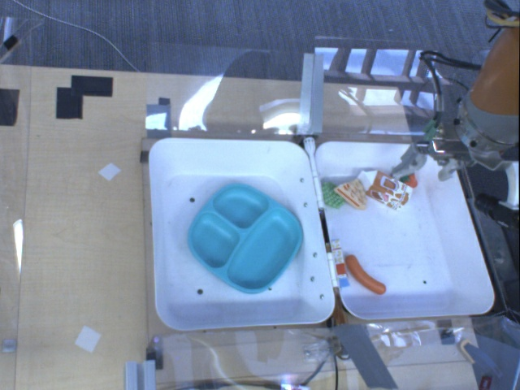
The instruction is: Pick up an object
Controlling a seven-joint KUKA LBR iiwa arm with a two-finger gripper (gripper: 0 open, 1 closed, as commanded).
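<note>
A small orange and white box (389, 191) lies tilted near the top of the right bin (439, 250). Just to its left is a flat tan wedge (353, 193), touching a green leafy piece (331, 195). An orange hot dog (365, 275) lies slanted lower down, well apart from them.

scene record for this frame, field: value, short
left bin: blue divided plate
right bin: hot dog, green item, waffle-like wedge, orange-white carton
cluster: green item, wedge and carton near the bin's back left
gripper: above the bin's back edge, right of the carton
held: nothing seen between the fingers
</note>
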